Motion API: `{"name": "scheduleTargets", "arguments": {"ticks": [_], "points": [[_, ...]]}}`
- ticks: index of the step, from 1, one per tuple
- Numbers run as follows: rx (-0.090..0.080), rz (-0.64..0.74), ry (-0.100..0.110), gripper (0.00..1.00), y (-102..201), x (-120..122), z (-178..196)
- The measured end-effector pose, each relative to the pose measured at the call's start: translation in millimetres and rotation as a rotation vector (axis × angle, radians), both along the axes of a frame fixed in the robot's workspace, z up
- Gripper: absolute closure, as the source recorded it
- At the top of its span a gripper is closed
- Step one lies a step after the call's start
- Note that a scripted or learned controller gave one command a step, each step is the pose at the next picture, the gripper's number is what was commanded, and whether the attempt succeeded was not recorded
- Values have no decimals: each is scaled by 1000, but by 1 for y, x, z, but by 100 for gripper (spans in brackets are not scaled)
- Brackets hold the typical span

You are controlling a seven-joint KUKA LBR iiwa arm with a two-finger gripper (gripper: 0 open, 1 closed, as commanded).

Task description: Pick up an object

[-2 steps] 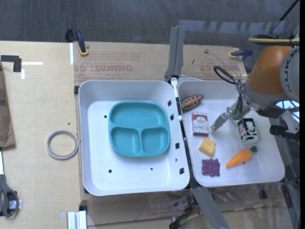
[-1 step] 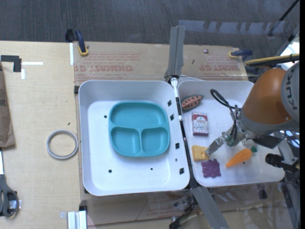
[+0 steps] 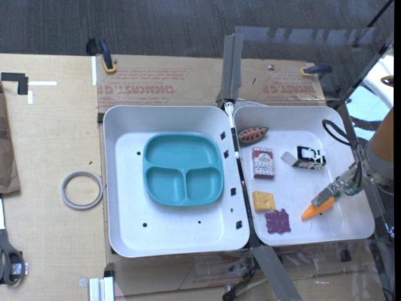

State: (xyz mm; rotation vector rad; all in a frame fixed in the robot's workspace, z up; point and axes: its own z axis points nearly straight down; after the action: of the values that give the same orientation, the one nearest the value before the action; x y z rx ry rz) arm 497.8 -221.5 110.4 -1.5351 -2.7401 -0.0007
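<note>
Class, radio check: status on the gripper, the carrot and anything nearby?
Gripper low in right bin, at carrot's green end. Carrot lying on bin floor. Purple grape bunch close beside, apart.

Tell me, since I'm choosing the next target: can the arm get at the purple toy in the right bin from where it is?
Probably yes. The purple toy lies flat near the front of the right bin, with nothing on top of it. The end effector is close by, above the carrot, with open floor between.

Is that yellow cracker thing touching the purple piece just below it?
Apart. The camera view shows a thin strip of white bin floor between the yellow cracker and the purple piece in the right bin.
</note>
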Motion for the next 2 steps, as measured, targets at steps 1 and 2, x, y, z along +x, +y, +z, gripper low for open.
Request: {"name": "scheduleTargets", "arguments": {"ticks": [1, 2], "points": [[-1, -285, -1, 0, 8, 33, -19], [3, -281, 4, 0, 2, -20, -19]]}}
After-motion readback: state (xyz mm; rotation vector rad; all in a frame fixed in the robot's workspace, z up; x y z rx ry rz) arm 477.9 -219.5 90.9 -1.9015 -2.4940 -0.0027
